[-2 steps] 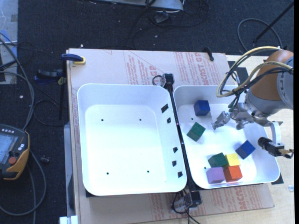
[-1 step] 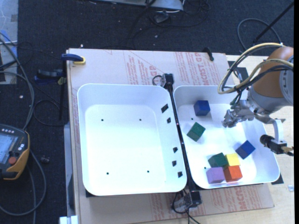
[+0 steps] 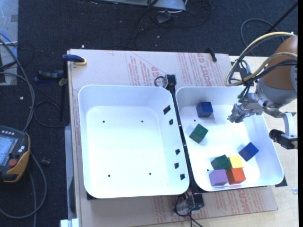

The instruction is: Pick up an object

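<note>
All the blocks lie in the right bin (image 3: 265, 126): a blue cube (image 3: 204, 109) near the back, a green cube (image 3: 198, 133) mid-bin, another blue block (image 3: 248, 151) toward the right, and a front cluster of green (image 3: 220, 162), yellow (image 3: 236, 162), purple (image 3: 218, 177) and orange (image 3: 236, 175) blocks touching

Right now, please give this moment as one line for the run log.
phase: approach | gripper: above right bin, nothing held | nearest: blue cube | left bin: untouched
</note>
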